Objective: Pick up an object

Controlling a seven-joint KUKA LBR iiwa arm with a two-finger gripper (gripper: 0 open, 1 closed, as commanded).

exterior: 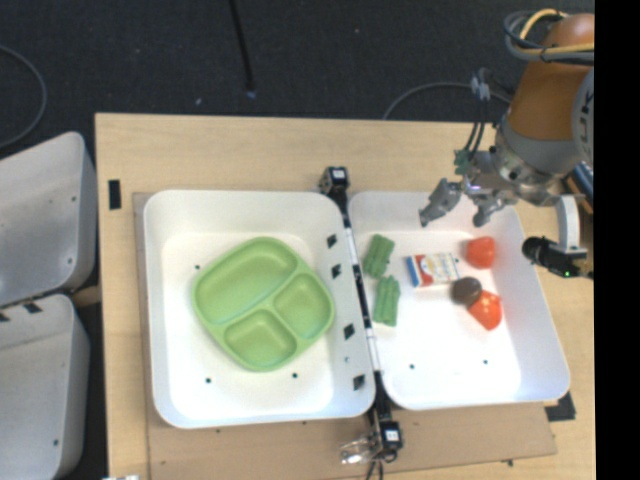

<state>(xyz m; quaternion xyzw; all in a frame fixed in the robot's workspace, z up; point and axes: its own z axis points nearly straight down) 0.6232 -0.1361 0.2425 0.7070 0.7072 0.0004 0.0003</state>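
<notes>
Bench w/ two white bins side by side. Left bin: green divided plate, three compartments, approx centre. Right bin: two green blocks near its left wall, one farther, one nearer, both roughly upright in frame, just apart. Right of them a small red-white-blue carton. Dark brown round obj just right of carton, touching or almost touching an orange-red obj on its near-right. Another orange-red obj farther back. Gripper over right bin's far edge, fingers spread, nothing between them; grey arm w/ orange band enters from right.

A tan wooden bench stands on dark carpet.
</notes>
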